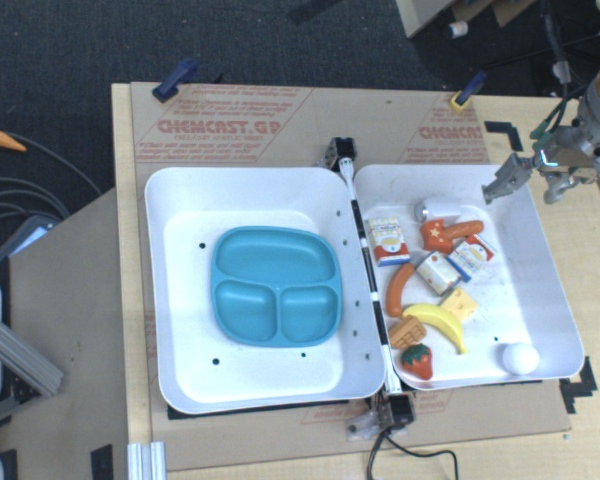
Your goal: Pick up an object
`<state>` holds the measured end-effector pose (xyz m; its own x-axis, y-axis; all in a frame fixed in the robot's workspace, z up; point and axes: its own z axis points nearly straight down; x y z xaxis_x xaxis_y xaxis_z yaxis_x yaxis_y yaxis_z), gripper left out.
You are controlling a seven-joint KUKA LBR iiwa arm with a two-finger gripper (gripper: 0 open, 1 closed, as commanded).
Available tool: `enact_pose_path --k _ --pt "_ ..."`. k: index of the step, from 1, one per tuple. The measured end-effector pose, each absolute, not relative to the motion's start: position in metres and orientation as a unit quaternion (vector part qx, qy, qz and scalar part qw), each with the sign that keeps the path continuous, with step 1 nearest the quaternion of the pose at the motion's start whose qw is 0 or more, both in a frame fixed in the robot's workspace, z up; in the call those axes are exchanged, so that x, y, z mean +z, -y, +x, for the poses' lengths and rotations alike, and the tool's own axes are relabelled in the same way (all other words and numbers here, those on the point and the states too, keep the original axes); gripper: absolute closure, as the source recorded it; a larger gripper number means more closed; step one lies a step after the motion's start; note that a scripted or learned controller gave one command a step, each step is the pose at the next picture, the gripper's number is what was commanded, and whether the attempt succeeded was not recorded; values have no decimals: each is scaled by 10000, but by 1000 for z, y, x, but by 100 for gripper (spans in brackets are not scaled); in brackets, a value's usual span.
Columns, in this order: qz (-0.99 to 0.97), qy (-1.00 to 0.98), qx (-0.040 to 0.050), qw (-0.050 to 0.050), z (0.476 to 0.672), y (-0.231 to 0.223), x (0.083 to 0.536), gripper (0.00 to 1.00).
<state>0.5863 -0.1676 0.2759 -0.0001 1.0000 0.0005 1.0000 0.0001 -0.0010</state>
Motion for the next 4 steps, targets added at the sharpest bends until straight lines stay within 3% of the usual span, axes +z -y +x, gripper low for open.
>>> enact_pose_path --k 1,2,3,4 --pt "-7065 7077 -25 -29 609 135 88 0" --pt "-7070 7071 -26 -50 610 136 99 100" --pt "-7067 7076 -3 2 563 71 201 100" --pt "-7069 7073 7 15 503 9 259 100"
